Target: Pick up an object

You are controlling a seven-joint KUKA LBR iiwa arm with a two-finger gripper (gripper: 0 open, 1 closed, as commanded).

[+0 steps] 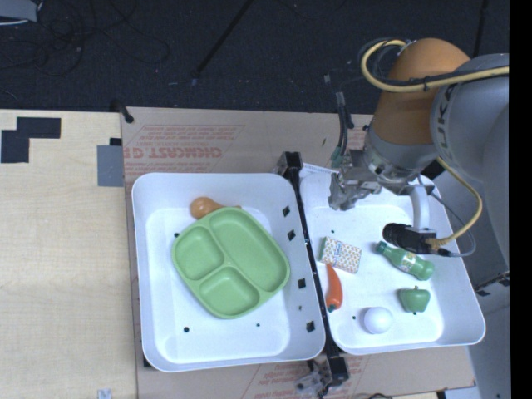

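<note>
At the far left corner of the right bin (pixel 449 322), the jaws stand above bare white floor. I cannot tell whether they are spread or pressed together. The nearest thing is a patterned packet (pixel 342 254), just beside an orange carrot-like piece (pixel 333 288) along the bin's left wall. A white ball (pixel 376 320) and a green pepper (pixel 414 298) sit by the near edge, and a green bottle (pixel 406 259) lies toward the right edge. In the left bin (pixel 158 306), a green divided plate (pixel 230 261) partly hides an orange thing (pixel 202 207).
</note>
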